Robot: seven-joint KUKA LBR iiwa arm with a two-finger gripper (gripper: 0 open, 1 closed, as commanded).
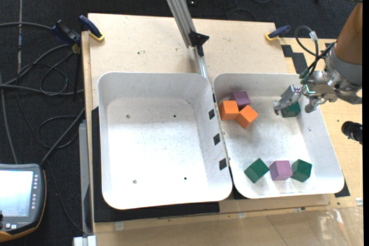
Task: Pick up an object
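Hand (290, 105) grips a green block (291, 110) above the right bin (323, 141) on the tan bench (150, 43)

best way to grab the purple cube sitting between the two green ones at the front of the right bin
Take the purple cube from straight above, pinching its far and near faces. Its left and right sides are crowded: one green cube seems to touch or nearly touch it on the left, another green cube on the right. It sits flat, so the top is open; the bin's front wall lies close behind the near face.

A robotics lab — loose cables (40, 75) trail over dark carpet, clamps (92, 27) pin the plywood table (150, 46), and a teach pendant (20, 199) sits nearby.
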